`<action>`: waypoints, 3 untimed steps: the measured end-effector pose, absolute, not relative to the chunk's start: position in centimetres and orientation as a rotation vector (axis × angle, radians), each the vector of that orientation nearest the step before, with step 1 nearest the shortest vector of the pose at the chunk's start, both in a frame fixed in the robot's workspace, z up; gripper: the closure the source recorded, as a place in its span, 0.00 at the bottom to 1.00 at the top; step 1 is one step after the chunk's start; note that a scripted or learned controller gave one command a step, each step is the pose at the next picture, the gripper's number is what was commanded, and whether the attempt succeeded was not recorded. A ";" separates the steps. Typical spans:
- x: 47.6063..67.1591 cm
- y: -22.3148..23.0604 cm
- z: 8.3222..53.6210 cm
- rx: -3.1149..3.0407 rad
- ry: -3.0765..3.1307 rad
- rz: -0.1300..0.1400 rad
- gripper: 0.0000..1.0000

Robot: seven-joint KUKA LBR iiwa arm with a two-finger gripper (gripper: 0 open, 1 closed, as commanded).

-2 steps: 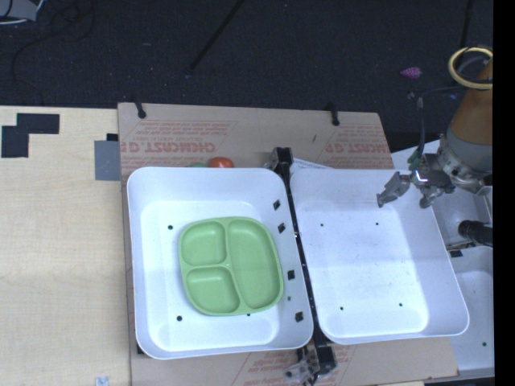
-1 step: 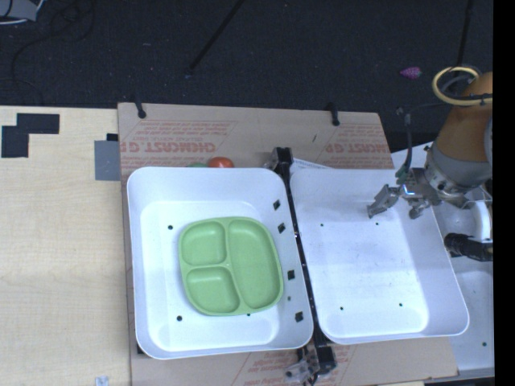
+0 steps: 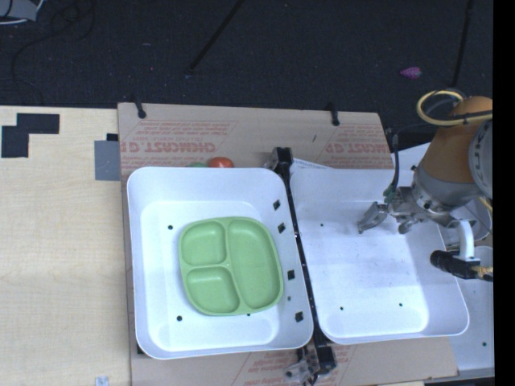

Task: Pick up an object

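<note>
On the bench, the green plate (image 3: pixel 231 265) lies in the left bin (image 3: pixel 153 215), well apart from the spread, empty jaws.

Small red object (image 3: pixel 220 163) half hidden behind left bin's (image 3: pixel 137 215) far rim

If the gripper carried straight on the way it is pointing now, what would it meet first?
The gripper points left and down over the right bin. Going on, it would probably meet that bin's bare white floor first, well short of the divider and the green plate in the left bin. Its height is unclear.
</note>
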State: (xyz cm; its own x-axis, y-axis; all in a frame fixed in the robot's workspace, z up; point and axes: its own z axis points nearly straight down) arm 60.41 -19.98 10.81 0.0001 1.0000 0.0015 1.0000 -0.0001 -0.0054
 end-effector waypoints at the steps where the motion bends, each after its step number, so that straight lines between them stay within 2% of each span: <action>1: 60.5 -20.0 12.0 -2.219 -2.219 0.003 1.00; 2: 61.4 -19.8 18.0 -2.222 -2.226 -0.003 1.00; 3: 61.4 -19.8 22.5 -2.220 -2.224 -0.001 1.00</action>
